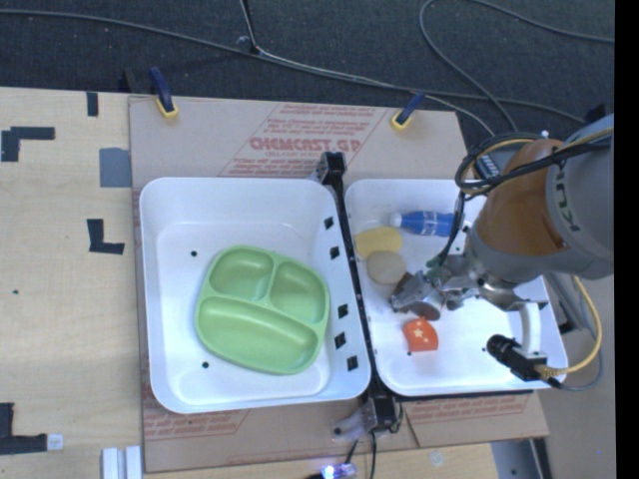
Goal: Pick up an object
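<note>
**Spotter:** Camera view puts your gripper low in the right bin, its dark tips hanging between the tan round object and the orange object. You want to know how the jaws stand; I cannot tell from here, the metal parts blur together. Nothing is visibly between them, so don't count anything as held.

**Operator:** So where are my candidates?

**Spotter:** All in the right bin. You have the yellow object touching the tan one near the divider, a blue and white bottle lying on its side just behind them, and the orange piece alone toward the front. The left bin carries only the green divided plate.

**Operator:** What should worry me?

**Spotter:** Your tips sit in the gap, not over any one item. If you close there, I judge you could pinch air, or clip the tan object's edge and roll it against the yellow one. The orange piece looks small and could skid toward the wall. You also have the wrist body crowding the bottle, so a sideways shift might knock it.
</note>
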`<state>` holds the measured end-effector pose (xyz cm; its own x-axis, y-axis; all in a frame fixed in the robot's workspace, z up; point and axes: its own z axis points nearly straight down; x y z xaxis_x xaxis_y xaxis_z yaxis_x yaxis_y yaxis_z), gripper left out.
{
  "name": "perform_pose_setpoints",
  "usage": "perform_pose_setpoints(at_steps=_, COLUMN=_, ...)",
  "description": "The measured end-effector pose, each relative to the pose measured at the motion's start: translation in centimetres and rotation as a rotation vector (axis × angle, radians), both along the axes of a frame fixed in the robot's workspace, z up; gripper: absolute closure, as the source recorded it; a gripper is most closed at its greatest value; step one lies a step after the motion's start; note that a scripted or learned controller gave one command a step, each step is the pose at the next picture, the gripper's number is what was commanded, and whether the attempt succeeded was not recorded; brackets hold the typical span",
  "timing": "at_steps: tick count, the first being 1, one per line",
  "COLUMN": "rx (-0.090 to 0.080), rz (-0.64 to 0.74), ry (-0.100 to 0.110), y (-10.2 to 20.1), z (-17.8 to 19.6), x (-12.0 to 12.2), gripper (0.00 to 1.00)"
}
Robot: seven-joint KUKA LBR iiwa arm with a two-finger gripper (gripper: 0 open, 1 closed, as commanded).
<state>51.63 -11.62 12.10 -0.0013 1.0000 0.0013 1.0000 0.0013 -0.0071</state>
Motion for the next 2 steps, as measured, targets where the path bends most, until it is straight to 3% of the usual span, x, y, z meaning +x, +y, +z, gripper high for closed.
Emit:
perform_pose_setpoints(at_steps=1, rx=-0.003, rz=0.000, ry=-0.006, y=0.0, z=-3.8, x=0.0, gripper=0.00)
perform_pose_setpoints(at_steps=2, rx=-0.003, rz=0.000, ry=-0.009, y=0.0, z=-2.5, x=0.1, gripper=1.00)
